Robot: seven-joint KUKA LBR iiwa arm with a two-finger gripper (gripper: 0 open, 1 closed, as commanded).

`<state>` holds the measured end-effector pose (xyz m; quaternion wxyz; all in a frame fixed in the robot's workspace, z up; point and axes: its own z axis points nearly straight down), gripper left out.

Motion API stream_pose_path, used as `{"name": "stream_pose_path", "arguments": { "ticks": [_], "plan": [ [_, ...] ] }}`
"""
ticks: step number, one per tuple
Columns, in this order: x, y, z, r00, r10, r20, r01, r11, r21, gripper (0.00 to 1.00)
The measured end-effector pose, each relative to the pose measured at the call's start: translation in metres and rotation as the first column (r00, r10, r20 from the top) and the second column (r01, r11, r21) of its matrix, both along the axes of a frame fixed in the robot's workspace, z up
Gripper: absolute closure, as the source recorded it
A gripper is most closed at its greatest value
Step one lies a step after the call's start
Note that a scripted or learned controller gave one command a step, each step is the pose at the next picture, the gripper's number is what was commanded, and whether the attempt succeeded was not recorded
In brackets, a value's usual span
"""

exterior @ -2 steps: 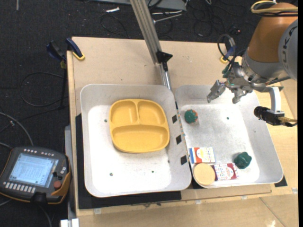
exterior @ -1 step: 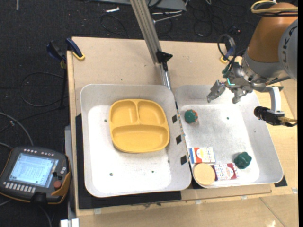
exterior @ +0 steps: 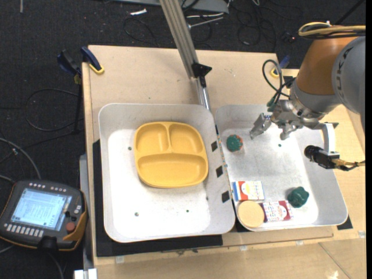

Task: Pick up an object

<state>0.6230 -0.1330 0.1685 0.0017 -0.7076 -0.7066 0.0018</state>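
Dark carpet strewn with cables surrounds a tan table (exterior: 145, 74); off its left edge, on the floor, lies a teach pendant (exterior: 40, 214) with a lit screen. On the table's left half sits the left white bin (exterior: 116, 173), and in it a yellow divided tray (exterior: 171, 154) rests toward the bin's far side, well clear of the near wall. A metal pole (exterior: 181, 28) slants down from the far edge to the seam between the two bins. Next comes the right white bin (exterior: 279, 161). Near its far-left corner lies a small green ball (exterior: 234, 143). Along its near wall, from left, are a round tan disc (exterior: 251, 213), a small white box with red and blue print (exterior: 247, 189) just beyond the disc, a red and white carton (exterior: 276, 211) touching the disc's right side, and a dark green lump (exterior: 299, 197) toward the near-right corner. Above the bin's far side hangs the gripper (exterior: 271, 129), its jaws spread apart with nothing between them, well to the right of the green ball. The grey arm (exterior: 331, 68) with its orange band enters from the right edge
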Motion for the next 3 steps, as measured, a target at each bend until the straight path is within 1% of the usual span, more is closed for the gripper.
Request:
{"name": "stream_pose_path", "arguments": {
  "ticks": [1,2,3],
  "plan": [
    [0.001,0.000,-0.064,1.000,0.001,-0.001,-0.001,1.000,0.001,0.00],
    [0.001,0.001,-0.074,1.000,0.001,0.003,-0.001,1.000,0.000,0.00],
    [0.002,0.001,-0.063,1.000,0.001,0.006,-0.001,1.000,-0.001,1.00]
  ]
}}
